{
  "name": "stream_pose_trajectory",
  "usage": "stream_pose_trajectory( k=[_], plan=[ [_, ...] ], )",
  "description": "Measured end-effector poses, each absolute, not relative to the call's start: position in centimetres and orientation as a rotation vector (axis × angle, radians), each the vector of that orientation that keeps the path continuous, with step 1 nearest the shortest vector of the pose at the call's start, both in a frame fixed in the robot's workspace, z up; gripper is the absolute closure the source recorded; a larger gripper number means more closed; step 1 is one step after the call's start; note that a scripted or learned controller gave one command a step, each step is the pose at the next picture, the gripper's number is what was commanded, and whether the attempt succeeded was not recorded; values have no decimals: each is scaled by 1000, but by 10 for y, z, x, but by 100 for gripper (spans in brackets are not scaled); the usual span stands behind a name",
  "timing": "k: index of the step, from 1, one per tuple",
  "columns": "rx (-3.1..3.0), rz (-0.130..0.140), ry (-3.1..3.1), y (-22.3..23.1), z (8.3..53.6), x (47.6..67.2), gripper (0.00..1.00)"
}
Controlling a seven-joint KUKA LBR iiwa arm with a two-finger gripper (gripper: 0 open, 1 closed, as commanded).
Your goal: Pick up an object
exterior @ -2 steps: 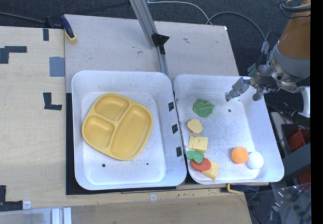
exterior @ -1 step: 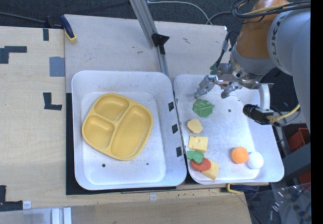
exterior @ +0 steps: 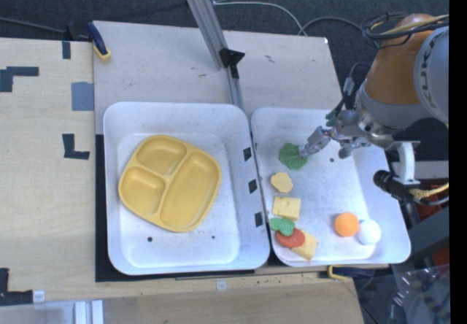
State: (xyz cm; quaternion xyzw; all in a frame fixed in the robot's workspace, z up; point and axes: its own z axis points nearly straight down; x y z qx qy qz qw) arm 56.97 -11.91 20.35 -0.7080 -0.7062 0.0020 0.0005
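Yellow plastic, a divided tray lies in the left bin. In the right bin, a green leafy piece sits near the upper left, and the end effector hangs just to its right, tips close beside it; whether they are spread or pressed together I cannot tell. Below lie yellow pieces, a red-and-green piece, an orange ball and a white ball.

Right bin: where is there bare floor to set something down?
Right bin: bare between the green piece and orange ball. Crowded along its left wall, around the yellow block. Left bin: bare strips around the yellow tray.
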Motion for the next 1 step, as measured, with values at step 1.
stream_pose_trajectory(
  k=[1],
  plan=[
    [-2212, -1, -2229, -62, 187, 619, 0]
  ],
)
